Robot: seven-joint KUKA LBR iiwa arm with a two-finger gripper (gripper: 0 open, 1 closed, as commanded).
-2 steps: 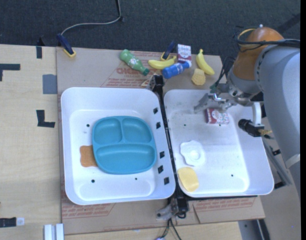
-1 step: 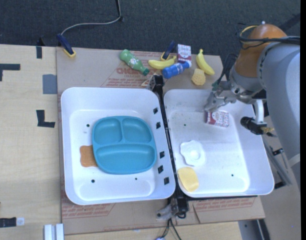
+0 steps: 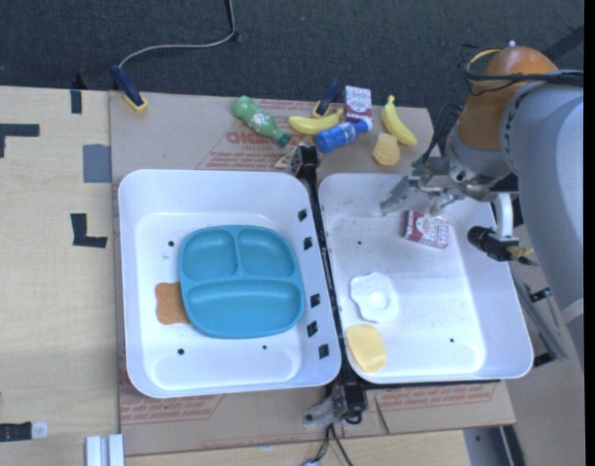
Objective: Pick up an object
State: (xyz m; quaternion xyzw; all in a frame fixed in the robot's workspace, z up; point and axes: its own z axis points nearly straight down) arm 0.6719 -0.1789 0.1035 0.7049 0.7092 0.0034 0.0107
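two white bins (image 3: 132, 289) on a cardboard-topped bench (image 3: 181, 139); jaws (image 3: 413, 190) spread, holding nothing.

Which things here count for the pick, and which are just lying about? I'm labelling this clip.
For the pick:
- gripper, over the right bin
- red-and-white carton, just below it
- fried egg
- yellow piece

Lying about:
- blue tray, left bin
- green bottle, banana, behind the bins

I'm seeing the blue tray (image 3: 242, 282) hiding most of an orange piece (image 3: 169, 304) beneath its left edge. The arm (image 3: 554, 153) is running off the right edge, and I'm failing to read the small carton's (image 3: 427, 229) label.
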